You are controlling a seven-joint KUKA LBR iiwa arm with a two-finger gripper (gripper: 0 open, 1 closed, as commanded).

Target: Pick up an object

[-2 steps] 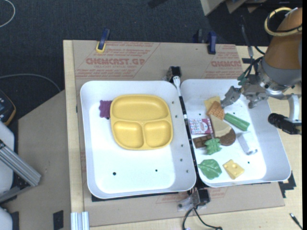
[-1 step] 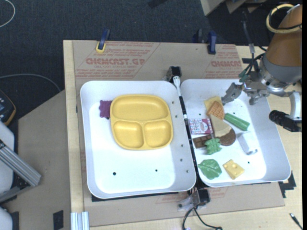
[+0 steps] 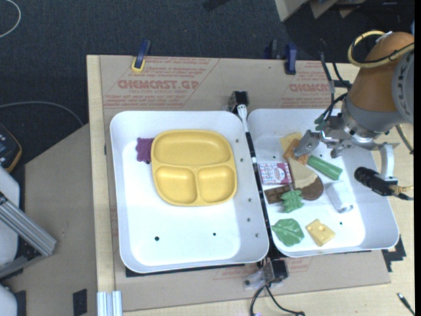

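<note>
The left bin [image 3: 131, 176] lies open around the yellow tray [image 3: 194, 165]; the right bin [image 3: 375, 229] is crowded, with seemingly bare floor only rightward.

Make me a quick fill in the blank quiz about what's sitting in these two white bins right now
1. The yellow divided tray lies in the ____ bin.
2. The purple item touches the tray's ____ edge.
3. The yellow cheese wedge lies just ____ of the green leaf in the right bin.
4. The gripper is above the ____ bin.

Missing words: left; left; right; right
</note>
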